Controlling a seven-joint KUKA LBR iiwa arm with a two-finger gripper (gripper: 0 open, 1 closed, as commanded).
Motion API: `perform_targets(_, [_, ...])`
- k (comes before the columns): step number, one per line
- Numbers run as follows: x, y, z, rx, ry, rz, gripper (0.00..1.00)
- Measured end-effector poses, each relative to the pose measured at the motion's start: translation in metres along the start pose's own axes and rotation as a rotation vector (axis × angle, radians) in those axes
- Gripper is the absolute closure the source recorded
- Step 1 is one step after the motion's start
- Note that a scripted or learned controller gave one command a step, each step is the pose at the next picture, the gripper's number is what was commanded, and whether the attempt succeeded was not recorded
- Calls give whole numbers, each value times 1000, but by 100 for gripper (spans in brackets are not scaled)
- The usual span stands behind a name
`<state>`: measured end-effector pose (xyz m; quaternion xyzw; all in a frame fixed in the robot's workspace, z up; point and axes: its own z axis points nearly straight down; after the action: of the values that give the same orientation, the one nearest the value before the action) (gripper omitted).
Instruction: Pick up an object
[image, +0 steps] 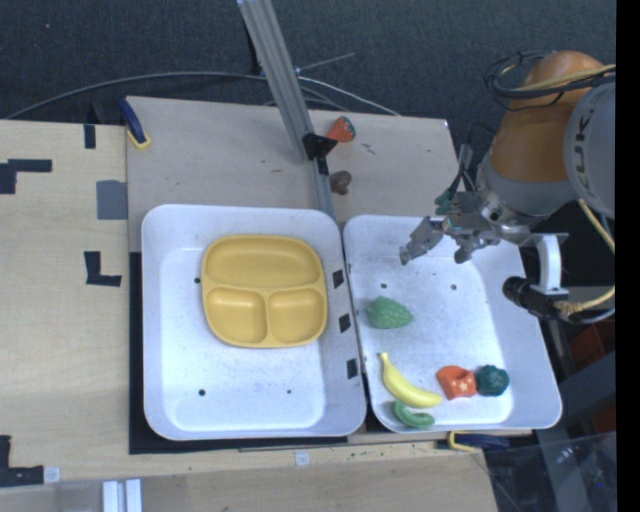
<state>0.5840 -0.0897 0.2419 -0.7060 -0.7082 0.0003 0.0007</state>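
Gripper (438, 251) spread open, gripping nothing, above upper right bin (520, 300). Below: green leafy toy (388, 314), banana (404, 384), red-orange toy (455, 382), dark teal toy (491, 379). Yellow divided plate (265, 289) in left bin (160, 300).

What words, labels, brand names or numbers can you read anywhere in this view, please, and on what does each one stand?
"UK": dark letters on the grey robot arm at the picture's right edge, cut off by the frame, so the full word cannot be read.
No text can be read on the yellow divided plastic tray, the two shallow white bins, the toy foods or the wooden bench.
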Motion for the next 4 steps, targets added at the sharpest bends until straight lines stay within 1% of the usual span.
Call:
perform_targets(1, [0,0,0,0,0,0,0])
perform_targets(2, [0,-11,57,6,-1,1,0])
perform_targets(3, [-9,-9,111,6,-1,2,0])
perform_targets(4, [-9,-9,154,-1,-2,1,0])
